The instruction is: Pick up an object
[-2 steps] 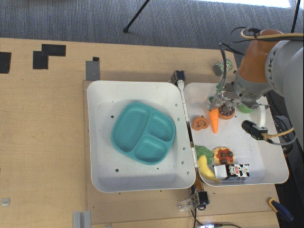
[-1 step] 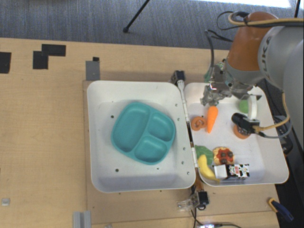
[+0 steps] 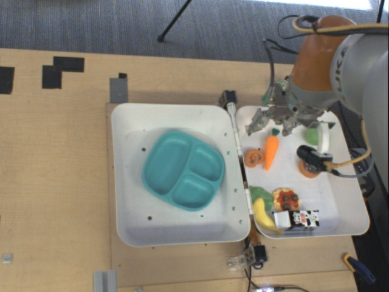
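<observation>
Gripper [image 3: 271,121] hangs over the far end of the right bin [image 3: 346,218], fingers spread wide with nothing between them. We note the carrot [image 3: 271,151] lying just below the fingertips, apart from them, beside an orange ring [image 3: 253,157]. Left bin [image 3: 127,224] holds a teal tray [image 3: 183,169].

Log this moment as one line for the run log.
gripper: above right bin, nothing seen held | carrot: lying in right bin, just below gripper | teal tray: in left bin
</observation>
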### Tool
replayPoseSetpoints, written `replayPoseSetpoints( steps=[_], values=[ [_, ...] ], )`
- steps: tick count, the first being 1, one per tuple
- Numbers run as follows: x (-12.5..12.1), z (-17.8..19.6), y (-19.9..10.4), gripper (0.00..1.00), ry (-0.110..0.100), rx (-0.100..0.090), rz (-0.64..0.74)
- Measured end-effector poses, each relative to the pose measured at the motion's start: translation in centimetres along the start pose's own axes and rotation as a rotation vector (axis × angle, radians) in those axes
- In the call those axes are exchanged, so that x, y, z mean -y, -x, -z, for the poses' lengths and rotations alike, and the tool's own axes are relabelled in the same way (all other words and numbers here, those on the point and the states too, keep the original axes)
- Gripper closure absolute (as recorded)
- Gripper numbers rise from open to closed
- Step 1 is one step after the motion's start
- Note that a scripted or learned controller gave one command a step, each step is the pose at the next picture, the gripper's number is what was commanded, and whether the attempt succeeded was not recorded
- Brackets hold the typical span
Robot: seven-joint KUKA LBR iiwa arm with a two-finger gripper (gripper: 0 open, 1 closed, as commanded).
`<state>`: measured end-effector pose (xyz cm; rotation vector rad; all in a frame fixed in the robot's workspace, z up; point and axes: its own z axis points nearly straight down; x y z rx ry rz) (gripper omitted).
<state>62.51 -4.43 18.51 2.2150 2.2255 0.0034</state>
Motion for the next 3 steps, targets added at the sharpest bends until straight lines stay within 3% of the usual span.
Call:
replayPoseSetpoints(
  steps=[1, 2, 3],
  values=[
    [0.8, -9.9, 6.4, 0.0, 0.003, 0.003, -0.003],
    [0.6, -8.7, 6.3, 1.0, 0.008, 0.002, -0.001],
    [2.3, 0.1, 1.8, 1.0, 0.002, 0.0, 0.001]
  ],
)
